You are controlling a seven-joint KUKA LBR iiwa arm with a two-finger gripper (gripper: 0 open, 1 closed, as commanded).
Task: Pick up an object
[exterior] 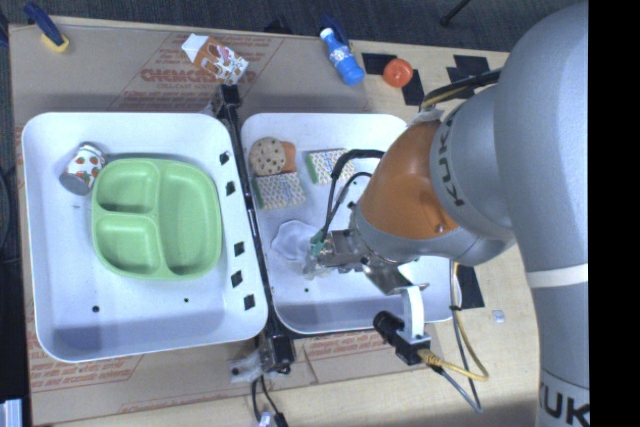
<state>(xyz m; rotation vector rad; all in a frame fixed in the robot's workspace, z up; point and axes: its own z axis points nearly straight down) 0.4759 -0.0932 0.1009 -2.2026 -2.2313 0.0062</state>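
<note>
Counted two shallow white bins side by side: left bin (40,215), right bin (330,320). Counted in the left bin one green divided tray (157,215), at centre, and one small patterned cup (82,167) on its side, touching the tray's upper left corner. Counted in the right bin, toward the upper left: one round cookie-like disc (266,155), one patterned sponge block (279,189) just below it, one patterned square packet (323,162) to their right, and one clear plastic cup (291,239) lower down, near centre frame.

Located the gripper (322,255) over the middle of the right bin, at the end of the grey and orange arm entering from the right. Clear plastic cup lay just left of the gripper tip, touching or nearly so; contact not resolvable. Finger state not resolvable: cannot tell whether open or closed. Nothing seen held.

Surface: brown cardboard sheet with red printing under both bins. On it, along the upper edge: one blue-and-yellow clamp (45,27) at upper left, one small patterned carton (216,59), one blue bottle (342,56), one orange ball (398,72). Black clips lined the divide between bins. Dark grey carpet beyond, at top of frame.
</note>
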